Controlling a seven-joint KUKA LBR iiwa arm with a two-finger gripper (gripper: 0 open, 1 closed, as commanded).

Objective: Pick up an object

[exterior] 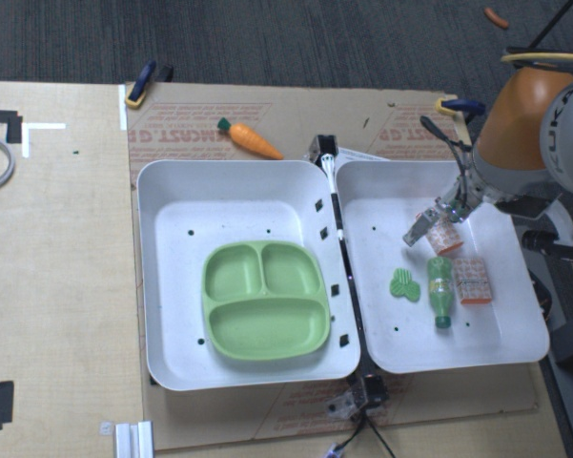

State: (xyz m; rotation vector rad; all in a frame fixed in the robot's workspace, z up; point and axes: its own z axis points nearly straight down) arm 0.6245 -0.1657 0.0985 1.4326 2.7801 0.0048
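Note:
My gripper (431,223) hangs low over the upper middle of the right bin (381,346), reaching in from the right. Just below and right of it lies a small red and white object (447,241), touching or nearly touching the gripper; I cannot tell whether it is held. A green bottle (441,292) lies lengthwise in front of that. To the bottle's right sits a red and white packet (474,281), and a small green leafy piece (405,285) rests to its left.
The left bin (172,198) holds a green divided plate (265,300). An orange carrot (251,138) lies on the cardboard behind the bins. A black clip (323,147) sits where the bins meet at the back. The arm's orange band (520,113) looms at the right.

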